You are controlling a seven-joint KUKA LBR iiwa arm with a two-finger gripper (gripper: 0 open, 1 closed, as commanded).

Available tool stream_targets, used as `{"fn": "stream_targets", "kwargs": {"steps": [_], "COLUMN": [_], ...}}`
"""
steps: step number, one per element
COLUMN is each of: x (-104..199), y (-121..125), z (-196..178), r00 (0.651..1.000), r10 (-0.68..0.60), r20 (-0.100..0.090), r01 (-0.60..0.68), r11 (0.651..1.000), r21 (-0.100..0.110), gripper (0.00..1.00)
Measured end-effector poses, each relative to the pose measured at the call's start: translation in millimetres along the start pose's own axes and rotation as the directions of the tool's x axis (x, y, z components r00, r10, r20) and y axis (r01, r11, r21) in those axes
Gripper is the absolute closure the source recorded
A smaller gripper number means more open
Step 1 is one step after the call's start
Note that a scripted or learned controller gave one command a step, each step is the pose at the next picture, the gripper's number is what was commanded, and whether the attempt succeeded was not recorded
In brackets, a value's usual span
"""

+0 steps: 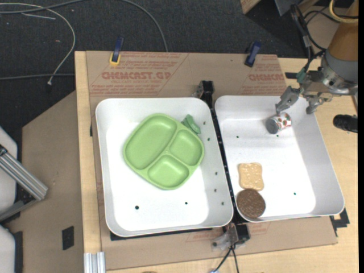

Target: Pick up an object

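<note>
My gripper (300, 102) hangs over the far right corner of the right bin (307, 169), its two fingers spread open with nothing between them. Just below its left finger (286, 100) a small grey can with a red and white end (277, 123) lies on its side on the bin floor, apart from the fingers. Nearer the front of the same bin lie a tan square cracker (250, 176) and a round brown cookie (251, 203), touching each other.
The left bin (114, 198) holds a green divided plate (164, 151) with a small green piece (191, 124) at its far right edge. A black clamp (205, 88) sits between the bins at the back. Blue clips (117, 51) hold the cardboard base.
</note>
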State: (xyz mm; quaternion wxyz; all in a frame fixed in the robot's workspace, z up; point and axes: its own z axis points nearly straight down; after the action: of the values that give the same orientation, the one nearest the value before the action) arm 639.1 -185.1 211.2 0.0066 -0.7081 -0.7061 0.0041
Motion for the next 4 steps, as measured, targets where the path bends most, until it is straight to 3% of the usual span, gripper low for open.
{"fn": "stream_targets", "kwargs": {"steps": [1, 3, 4], "x": [1, 0, 1], "y": [3, 5, 5], "z": [-9, 115, 127], "r00": [1.000, 1.000, 1.000], "r10": [-0.003, -0.005, -0.005], "r20": [0.003, 0.001, 0.002], "r01": [0.003, 0.005, 0.005], "r11": [1.000, 1.000, 1.000], "r21": [-0.015, -0.007, -0.011], "gripper": [0.00, 0.00, 0.00]}}
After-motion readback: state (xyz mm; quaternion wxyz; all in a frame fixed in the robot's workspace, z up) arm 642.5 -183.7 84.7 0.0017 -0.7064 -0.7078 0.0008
